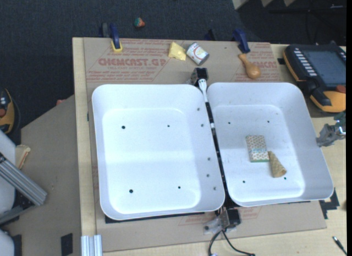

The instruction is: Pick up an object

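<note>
Two small objects lie in the right bin (291, 101), toward its near right part. One is a flat rectangular pad (257, 148) with a pale speckled pattern. Just right of and below it lies a tan cone-shaped piece (276, 165), its top end touching or nearly touching the pad's corner. The left bin (110, 106) sits beside the right one, their rims meeting along the middle.
On the bench behind the bins lie a yellow wedge (177, 52), a small white box (197, 54) and a brown wooden piece (250, 67). Blue clamps (115, 37) hold the board's far edge. A handheld control unit (322, 67) and a small metal part (330, 134) sit at the right.
</note>
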Tool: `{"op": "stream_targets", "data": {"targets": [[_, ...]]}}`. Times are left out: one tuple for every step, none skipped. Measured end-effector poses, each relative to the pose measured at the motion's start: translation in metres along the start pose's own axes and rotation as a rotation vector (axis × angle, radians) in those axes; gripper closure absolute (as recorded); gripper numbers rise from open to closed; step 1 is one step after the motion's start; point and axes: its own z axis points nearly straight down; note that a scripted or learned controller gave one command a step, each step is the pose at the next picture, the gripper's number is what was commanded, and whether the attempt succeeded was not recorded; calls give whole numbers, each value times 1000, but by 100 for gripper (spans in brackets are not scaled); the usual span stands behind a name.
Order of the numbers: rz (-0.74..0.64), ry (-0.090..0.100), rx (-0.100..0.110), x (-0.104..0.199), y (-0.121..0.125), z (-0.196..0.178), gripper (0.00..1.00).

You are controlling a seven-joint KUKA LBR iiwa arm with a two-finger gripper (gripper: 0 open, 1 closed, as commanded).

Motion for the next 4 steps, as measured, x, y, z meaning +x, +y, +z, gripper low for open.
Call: {"op": "stream_targets", "data": {"targets": [[-5,11,16,20,-1,30,100],[-8,13,18,71,-2,64,100],[1,3,8,1,2,38,100],[-4,11,16,20,-2,54,100]]}}
